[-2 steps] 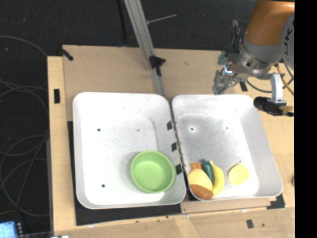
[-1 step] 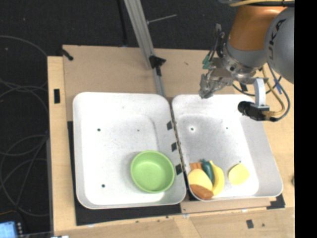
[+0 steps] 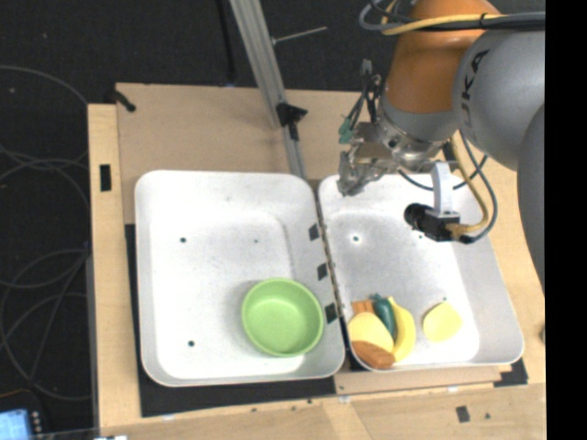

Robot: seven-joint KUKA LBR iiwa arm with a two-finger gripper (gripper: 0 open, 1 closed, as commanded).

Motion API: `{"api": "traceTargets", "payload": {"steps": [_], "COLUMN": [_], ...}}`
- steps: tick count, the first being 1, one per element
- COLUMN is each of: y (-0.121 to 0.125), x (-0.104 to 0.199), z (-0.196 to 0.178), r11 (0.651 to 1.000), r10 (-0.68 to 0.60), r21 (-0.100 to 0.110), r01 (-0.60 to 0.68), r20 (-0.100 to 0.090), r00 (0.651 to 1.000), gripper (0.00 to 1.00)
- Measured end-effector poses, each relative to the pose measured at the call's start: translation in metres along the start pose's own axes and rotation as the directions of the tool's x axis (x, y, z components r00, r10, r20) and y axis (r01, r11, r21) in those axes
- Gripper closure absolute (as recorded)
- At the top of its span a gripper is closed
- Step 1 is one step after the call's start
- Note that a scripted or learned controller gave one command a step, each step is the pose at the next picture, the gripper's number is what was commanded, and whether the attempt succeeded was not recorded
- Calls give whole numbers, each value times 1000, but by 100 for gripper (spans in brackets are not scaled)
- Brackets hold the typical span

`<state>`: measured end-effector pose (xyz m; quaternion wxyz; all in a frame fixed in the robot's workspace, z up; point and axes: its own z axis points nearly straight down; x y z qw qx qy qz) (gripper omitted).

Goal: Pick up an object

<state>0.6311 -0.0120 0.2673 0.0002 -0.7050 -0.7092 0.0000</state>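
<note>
We see the gripper [image 3: 351, 183] hanging over the far left corner of the right bin [image 3: 477, 273], apart from every object. We cannot tell how its claw stands, and nothing shows in it, so the pick looks not yet begun. The candidates lie at that bin's near edge: a cluster of toy food [image 3: 381, 330] and a yellow piece [image 3: 441, 322] just beside it. A green bowl [image 3: 282, 316] sits beyond the bin's left wall.
</note>
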Motion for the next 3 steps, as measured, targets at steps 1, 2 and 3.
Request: {"api": "traceTargets", "payload": {"steps": [1,2,3], "y": [-25,-45,-45], "x": [49,98,95], "z": [13,8,8], "r11": [1000,1000,1000], "r10": [0,-2,3], "r21": [1,0,0], "r01": [0,2,-3], "r20": [0,-3,-2], "r00": [1000,1000,1000], "gripper": [100,100,0]}}
